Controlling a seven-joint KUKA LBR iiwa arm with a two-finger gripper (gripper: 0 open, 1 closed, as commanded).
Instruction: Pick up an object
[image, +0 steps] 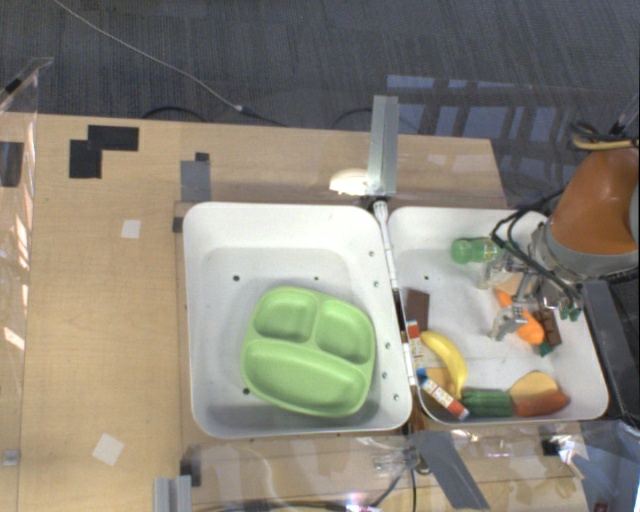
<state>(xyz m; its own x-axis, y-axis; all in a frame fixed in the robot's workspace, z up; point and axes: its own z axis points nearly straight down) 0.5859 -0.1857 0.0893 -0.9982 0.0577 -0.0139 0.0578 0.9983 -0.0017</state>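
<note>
My gripper (522, 318) hangs low over the right side of the right bin (440, 235), under the orange band of the arm (597, 205). An orange carrot-like piece (531, 331) with a green end lies directly beneath it and is partly hidden by it. Also in that bin are a green round object (467, 250) at the back, a yellow banana (446, 359), a dark green cucumber (487, 402), a brown and tan bread-like piece (538, 393), and a brown bar (416, 308) by the left wall.
The left bin (215, 300) holds a green divided plate (308, 350). A small red, white and blue item (441, 392) lies beside the banana at the right bin's front. A metal post (383, 145) stands behind the wall between the bins.
</note>
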